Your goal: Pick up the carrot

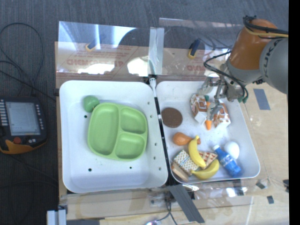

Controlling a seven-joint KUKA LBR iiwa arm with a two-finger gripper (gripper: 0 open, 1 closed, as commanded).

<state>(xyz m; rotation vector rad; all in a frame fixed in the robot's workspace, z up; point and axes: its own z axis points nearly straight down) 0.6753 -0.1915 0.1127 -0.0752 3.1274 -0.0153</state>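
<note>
Your carrot [208, 123] is the small orange bit in the right bin [251, 149], far from you, squeezed between two crinkly snack bags [200, 105]. The gripper [215, 108] hangs right over it, and you can't tell from here if it is spread or pressed together, or if it has anything. To do this well, come straight down on the orange bit and try not to catch a bag. Lift slowly. The carrot looks tiny, smooth and a bit pointy, so it may slip. Just nearer sits a round orange fruit [182, 138], then two bananas [197, 153] and a blue bottle [228, 161].
</note>
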